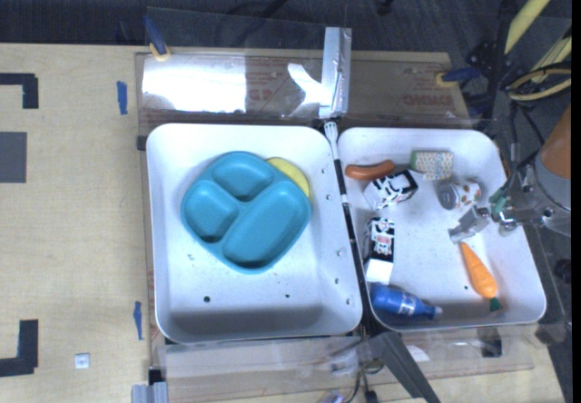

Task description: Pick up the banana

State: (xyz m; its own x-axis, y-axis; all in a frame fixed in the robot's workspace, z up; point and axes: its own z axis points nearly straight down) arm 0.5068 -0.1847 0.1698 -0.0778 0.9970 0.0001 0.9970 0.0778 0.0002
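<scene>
Yellow banana (292,172) under blue plate (245,209), left bin; pincer (474,221) right bin, grip unclear

Blue plate (245,211) seemingly atop banana (292,174)

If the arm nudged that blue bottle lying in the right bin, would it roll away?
It probably would roll: the blue bottle lies on its side and looks round. Its glossy surface may be slippery to grip. The right bin has its front wall close by, so the bottle likely wouldn't travel far.
</scene>
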